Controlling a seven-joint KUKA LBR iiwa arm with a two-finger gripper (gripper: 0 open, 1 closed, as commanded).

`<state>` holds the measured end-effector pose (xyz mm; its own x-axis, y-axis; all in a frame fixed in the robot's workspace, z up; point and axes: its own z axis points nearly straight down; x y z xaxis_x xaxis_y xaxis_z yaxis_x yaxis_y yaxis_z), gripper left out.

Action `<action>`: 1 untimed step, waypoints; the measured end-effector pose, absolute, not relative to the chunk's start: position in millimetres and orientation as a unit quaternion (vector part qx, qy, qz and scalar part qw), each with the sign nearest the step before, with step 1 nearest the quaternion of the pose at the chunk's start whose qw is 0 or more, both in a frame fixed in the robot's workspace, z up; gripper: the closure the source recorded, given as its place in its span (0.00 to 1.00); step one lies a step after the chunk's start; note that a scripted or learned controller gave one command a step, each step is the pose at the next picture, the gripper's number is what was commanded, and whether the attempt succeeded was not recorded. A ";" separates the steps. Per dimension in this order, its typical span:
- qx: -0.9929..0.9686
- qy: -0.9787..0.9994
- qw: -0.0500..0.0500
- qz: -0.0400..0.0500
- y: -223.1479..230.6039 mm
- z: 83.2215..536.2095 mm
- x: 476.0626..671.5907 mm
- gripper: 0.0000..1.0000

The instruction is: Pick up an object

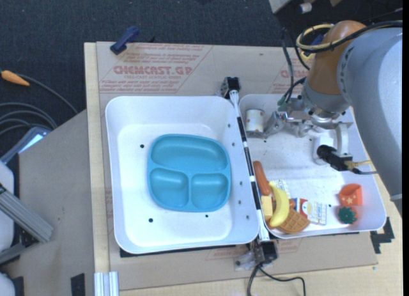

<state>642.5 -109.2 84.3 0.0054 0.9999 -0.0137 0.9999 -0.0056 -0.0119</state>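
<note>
Approach step, by my reading — the claw (307, 125) hangs over the right white plastic bin (374, 221); its opening I cannot tell. Next: descend toward the small white plastic cup (255, 119) beside it.

I read one line clearly: "CHEMCAST GP" in large red letters on the brown protective sheet (160, 71) covering the worktop, just behind the left bin. Smaller red lines sit above and below it, too fine for me to make out. More red lettering shows at the sheet's far right, partly hidden by the arm. A small packet (312, 210) in the right bin carries print I can't read.
</note>
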 end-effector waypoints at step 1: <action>0.706 0.708 0.000 -0.001 -99.4 95.0 646.4 1.00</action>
